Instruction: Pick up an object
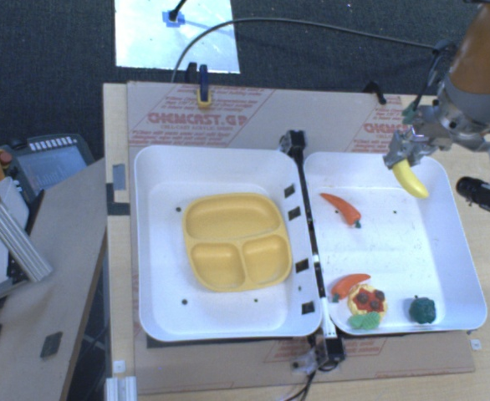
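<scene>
Your hand [405, 159] sits at the two o'clock corner of the right bin [446, 249], clamped on the top end of a yellow banana [411, 179] that hangs tilted below it, above the bin floor. Toward the middle lies a red chili pepper [342, 207]. At six o'clock you have a pizza slice [364, 300] and a green pepper [422, 310]. The left bin [157, 224] carries a yellow divided tray [233, 241].
</scene>
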Motion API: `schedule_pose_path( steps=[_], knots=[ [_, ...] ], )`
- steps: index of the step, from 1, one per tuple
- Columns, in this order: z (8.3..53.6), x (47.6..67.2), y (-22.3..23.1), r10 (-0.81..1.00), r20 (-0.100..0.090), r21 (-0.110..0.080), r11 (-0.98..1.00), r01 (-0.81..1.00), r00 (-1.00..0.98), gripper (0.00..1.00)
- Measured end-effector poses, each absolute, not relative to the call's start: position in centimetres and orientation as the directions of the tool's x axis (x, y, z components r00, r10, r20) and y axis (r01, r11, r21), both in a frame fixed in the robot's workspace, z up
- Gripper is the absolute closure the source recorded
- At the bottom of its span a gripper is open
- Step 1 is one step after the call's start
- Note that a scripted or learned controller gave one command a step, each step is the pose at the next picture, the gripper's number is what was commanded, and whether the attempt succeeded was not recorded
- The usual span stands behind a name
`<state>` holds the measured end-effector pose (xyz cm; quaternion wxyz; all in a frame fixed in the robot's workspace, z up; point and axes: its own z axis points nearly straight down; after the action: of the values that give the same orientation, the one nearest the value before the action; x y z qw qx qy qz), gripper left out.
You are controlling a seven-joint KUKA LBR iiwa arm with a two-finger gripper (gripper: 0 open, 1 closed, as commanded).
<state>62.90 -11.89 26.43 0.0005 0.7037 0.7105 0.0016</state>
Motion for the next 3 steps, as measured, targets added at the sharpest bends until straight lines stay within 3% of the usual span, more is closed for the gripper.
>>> schedule_pose_path(
  steps=[2,3],
  knots=[
    [25.1,63.1,-1.0,1.000,0.003,0.001,0.010,1.000,-0.010,1.00],
    [24.7,62.1,4.9,1.000,0.003,0.000,0.011,1.000,-0.011,1.00]
  ],
)
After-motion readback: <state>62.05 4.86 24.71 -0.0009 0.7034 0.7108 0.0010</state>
